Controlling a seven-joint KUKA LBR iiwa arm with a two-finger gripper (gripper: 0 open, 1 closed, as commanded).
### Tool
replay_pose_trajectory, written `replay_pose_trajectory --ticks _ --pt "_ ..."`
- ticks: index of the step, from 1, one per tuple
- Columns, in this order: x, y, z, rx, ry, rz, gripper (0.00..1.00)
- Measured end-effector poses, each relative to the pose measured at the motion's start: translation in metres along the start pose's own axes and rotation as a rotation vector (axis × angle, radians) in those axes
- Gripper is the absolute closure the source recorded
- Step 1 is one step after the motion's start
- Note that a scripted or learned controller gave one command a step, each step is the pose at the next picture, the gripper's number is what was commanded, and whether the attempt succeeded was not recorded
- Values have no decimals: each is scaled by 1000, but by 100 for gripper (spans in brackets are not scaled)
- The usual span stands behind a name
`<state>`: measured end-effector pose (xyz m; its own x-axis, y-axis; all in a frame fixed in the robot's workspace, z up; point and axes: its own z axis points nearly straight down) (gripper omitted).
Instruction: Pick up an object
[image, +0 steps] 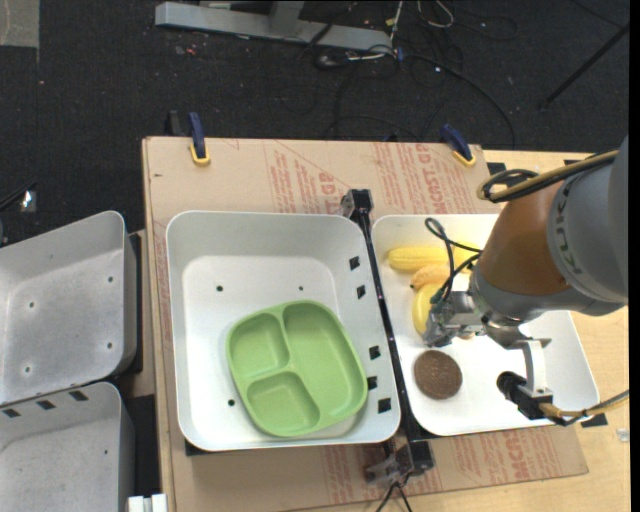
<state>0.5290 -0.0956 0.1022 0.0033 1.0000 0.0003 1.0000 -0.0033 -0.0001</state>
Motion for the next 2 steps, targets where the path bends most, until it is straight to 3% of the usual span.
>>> replay_pose_trajectory --ticks 2 --pt "-1 8 -126 -7 -2 -6 100"
